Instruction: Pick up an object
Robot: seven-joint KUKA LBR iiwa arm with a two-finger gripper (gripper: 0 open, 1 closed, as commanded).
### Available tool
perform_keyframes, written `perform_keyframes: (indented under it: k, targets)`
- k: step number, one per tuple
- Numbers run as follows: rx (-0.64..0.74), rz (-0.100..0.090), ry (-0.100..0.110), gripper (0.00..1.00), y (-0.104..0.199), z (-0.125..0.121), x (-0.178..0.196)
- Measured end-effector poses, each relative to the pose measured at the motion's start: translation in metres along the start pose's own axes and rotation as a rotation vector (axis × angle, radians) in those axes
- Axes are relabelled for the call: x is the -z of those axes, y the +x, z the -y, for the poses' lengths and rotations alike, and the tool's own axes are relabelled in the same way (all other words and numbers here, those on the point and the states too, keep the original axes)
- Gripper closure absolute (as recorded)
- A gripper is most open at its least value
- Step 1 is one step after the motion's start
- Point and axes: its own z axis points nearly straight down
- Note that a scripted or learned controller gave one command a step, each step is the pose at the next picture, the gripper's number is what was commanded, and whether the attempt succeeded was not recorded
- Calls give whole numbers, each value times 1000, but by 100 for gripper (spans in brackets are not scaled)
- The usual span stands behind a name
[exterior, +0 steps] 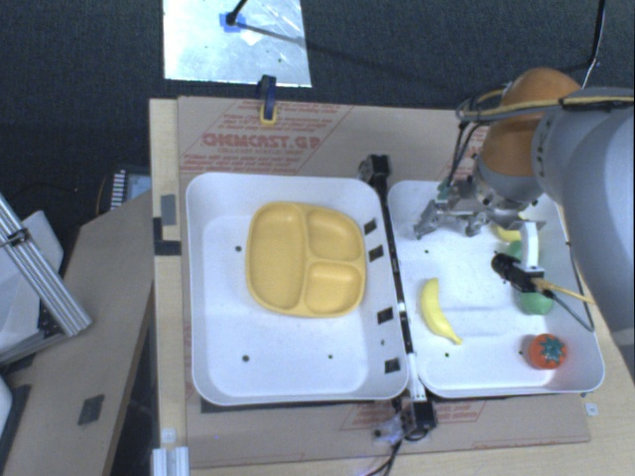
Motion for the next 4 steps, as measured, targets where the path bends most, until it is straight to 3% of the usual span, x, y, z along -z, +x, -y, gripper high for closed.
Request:
perform_keyframes:
  k: [1, 4]
  targets:
    - [0, 1, -7, 100, 0, -2, 15]
    - [6, 1, -10, 100, 12, -5, 167]
